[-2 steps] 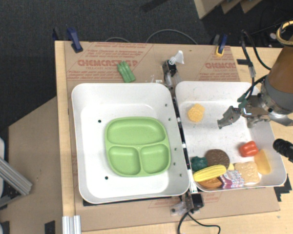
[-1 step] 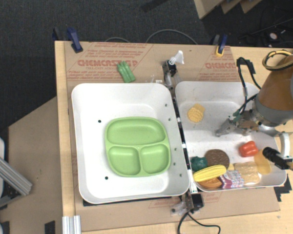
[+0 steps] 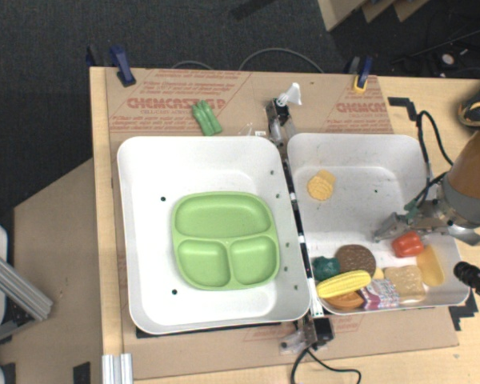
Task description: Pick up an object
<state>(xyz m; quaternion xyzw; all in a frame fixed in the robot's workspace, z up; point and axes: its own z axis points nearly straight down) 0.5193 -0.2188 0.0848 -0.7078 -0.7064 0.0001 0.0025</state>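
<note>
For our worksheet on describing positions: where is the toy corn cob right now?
The corn cob lies in the right-hand bin, near its front left corner, just in front of the brown round patty and beside the divider between the bins.

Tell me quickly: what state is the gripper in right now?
Gripper: low in the right bin, just left of a red toy; open or shut cannot be told.

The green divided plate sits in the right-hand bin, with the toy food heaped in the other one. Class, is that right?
Not quite. The camera view shows the green divided plate in the left-hand bin; the toy food is heaped in the right-hand bin.
</note>
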